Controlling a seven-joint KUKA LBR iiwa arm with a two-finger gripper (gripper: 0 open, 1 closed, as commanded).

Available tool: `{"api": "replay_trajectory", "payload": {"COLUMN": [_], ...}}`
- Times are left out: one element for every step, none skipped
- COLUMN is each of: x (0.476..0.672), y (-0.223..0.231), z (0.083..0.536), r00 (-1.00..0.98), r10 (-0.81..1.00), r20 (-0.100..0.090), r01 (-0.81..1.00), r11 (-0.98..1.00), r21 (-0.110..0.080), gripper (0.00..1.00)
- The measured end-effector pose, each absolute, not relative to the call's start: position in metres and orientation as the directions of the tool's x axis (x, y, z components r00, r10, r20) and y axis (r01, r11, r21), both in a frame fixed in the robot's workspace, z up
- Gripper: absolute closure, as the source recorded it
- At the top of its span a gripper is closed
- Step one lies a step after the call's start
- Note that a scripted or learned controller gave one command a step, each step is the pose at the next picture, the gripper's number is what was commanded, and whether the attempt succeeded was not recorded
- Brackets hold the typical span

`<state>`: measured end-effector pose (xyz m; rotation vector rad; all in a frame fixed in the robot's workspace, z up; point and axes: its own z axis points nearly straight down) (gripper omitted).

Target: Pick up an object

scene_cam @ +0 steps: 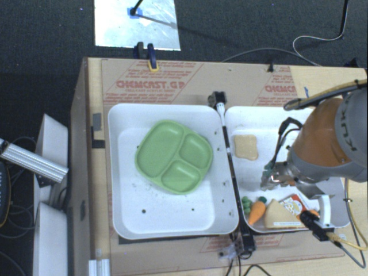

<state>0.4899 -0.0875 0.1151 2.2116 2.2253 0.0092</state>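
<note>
Two white bins sit side by side on the bench, and the right bin [253, 125] holds everything the arm could plausibly take. The gripper [275, 177] hangs over that bin's middle, below the orange band of the arm [322, 140] (whether it is released or clenched cannot be told from this slant). Nothing can be seen between its tips, so I judge no object is held yet.

Nearest candidates lie on two sides. A tan slice of toast [246, 146] rests flat toward the bin's far wall, up and to the left of the gripper, apart from it. A toy carrot [257, 210] lies against the near wall, down and to the left, its long axis slanting from the green top by the divider up toward the gripper. Just beside it sits a pale wedge [280, 213] with a packet.

Across the divider, the left bin [123, 154] carries a green divided plate [174, 157], well apart from the gripper.
</note>
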Motion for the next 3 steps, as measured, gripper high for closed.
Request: {"api": "replay_trajectory", "payload": {"x": [0.490, 0.486, 0.487], "y": [-0.087, -0.093, -0.093], "z": [0.115, 0.084, 0.094], "r00": [-0.007, -0.001, -0.003], "r10": [1.000, 1.000, 1.000], "r20": [0.001, 0.000, 0.001], "r01": [1.000, 1.000, 1.000], "r11": [0.006, 0.001, 0.003], "r21": [0.007, 0.000, 0.002], "gripper": [0.00, 0.00, 1.00]}}
